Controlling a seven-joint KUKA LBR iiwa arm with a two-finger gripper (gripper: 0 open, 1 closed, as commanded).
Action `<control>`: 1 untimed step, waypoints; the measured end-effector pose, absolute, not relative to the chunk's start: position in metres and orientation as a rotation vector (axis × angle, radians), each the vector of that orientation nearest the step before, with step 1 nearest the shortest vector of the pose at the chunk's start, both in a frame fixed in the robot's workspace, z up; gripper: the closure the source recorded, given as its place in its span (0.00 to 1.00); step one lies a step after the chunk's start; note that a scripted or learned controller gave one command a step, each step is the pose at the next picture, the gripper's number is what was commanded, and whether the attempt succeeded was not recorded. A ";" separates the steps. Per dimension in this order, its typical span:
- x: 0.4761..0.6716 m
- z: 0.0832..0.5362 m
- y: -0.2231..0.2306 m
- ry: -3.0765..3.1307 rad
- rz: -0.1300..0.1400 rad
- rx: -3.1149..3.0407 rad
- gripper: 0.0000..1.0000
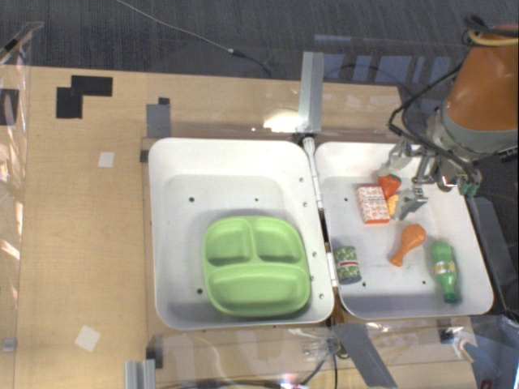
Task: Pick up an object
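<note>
a: camera view — what have you got in the 2 bins?

b: your left bin (174, 217) bears a green divided plate (256, 265), toward its near side. your right bin (478, 294) has a red-and-white carton (372, 204), an orange drumstick toy (408, 243), a green bottle (444, 271) at near right, and a small can (347, 264) by its left wall.

a: and the gripper?

b: you see the gripper (408, 186) low over the right bin's far part, just right of the carton. a small orange piece (391, 186) sits at its left finger; you cannot tell whether it is gripped. the jaws stand apart.
</note>
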State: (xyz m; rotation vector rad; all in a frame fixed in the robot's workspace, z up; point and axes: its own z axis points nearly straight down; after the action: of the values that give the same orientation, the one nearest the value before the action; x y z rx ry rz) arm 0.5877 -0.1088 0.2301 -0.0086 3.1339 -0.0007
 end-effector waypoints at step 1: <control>0.647 0.126 -0.126 3.135 0.003 0.197 0.00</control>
State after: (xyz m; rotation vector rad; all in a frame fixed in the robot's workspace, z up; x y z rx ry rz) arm 0.6467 -0.1262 0.1257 0.1966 3.1351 0.0025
